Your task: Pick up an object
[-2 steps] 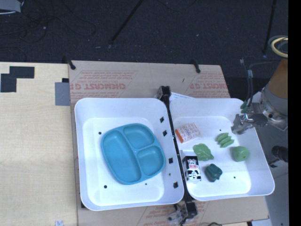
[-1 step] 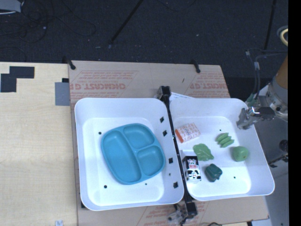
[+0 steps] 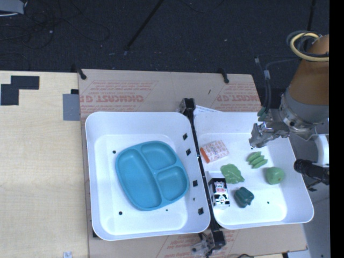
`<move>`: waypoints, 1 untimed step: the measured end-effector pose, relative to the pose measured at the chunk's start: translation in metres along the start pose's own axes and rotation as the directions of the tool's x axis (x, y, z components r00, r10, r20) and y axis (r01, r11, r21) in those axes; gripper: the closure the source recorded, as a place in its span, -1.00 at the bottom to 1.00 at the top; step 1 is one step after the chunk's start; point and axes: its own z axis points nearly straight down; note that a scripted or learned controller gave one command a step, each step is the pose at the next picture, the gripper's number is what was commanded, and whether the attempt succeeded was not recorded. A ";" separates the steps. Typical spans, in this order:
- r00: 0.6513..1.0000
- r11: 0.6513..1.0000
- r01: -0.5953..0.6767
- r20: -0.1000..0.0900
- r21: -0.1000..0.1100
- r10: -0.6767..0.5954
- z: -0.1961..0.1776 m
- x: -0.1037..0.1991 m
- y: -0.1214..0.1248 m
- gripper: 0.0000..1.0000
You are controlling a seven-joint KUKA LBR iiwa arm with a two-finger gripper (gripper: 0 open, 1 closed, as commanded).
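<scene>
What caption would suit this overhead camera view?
Robot arm's gripper hovers over the right bin of small green items, beside a blue divided tray in the left bin.

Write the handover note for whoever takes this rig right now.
Gripper: over the right bin's upper part, above the pea pod; nothing seen in it.
Right bin: pea pod, light green lump, leafy green piece, dark green piece, orange packet, black-and-white carton.
Left bin: blue divided tray.
Done: nothing lifted.
Left: pick one object.
</scene>
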 end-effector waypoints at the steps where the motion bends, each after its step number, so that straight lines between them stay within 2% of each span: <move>1: 1.000 1.000 -0.002 0.001 0.001 0.002 0.012 0.056 0.008 1.00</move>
